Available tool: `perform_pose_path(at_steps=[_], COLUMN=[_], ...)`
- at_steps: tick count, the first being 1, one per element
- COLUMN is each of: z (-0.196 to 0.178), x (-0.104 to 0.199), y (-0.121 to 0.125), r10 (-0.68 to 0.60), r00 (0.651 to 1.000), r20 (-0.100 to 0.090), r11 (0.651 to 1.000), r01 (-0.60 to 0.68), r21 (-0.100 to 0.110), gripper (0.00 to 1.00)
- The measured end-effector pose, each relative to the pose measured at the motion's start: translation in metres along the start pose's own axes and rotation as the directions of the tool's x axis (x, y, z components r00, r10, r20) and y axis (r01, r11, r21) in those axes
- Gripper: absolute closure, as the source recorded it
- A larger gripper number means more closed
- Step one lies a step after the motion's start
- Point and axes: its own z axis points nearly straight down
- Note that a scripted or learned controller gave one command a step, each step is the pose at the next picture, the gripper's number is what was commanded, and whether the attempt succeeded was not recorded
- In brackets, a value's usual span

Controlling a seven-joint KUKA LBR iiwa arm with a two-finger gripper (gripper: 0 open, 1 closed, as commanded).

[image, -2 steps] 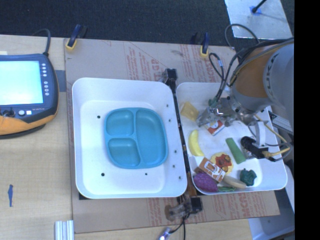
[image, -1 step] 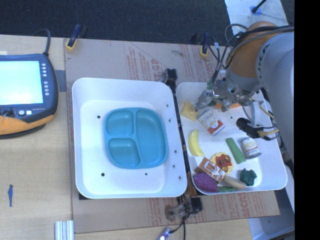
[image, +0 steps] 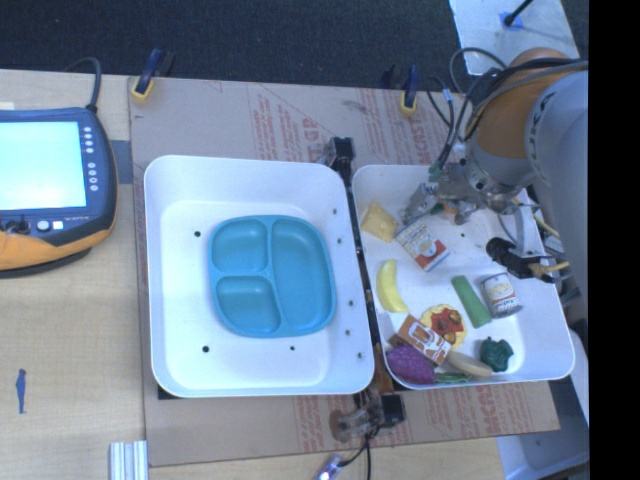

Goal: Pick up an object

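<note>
The right bin holds several toy foods. A yellow cheese wedge lies at its upper left, with a small red and white carton beside it. Lower down are a banana, a green block, a small can, a round pizza piece, a red snack box, a purple eggplant and a dark green piece. My gripper hangs over the bin's upper part, just above the carton and right of the cheese. I see nothing held in it.
The left bin holds a blue divided plate. A teach pendant with a screen lies on the bench at far left. Cables and a black fitting hang off the arm over the right bin's right side.
</note>
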Motion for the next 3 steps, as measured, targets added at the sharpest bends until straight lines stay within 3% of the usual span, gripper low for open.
perform_pose_path(at_steps=[1,2,3], z=[0.000,0.000,-0.097], x=[0.015,0.004,0.027], y=[-0.060,0.000,-0.029], r10=[-0.002,-0.001,-0.003], r00=[1.000,1.000,1.000], r20=[0.002,0.000,0.000], r11=[1.000,1.000,1.000], r01=[0.002,0.001,0.003], r21=[-0.004,0.000,-0.008], gripper=[0.00,0.00,0.00])
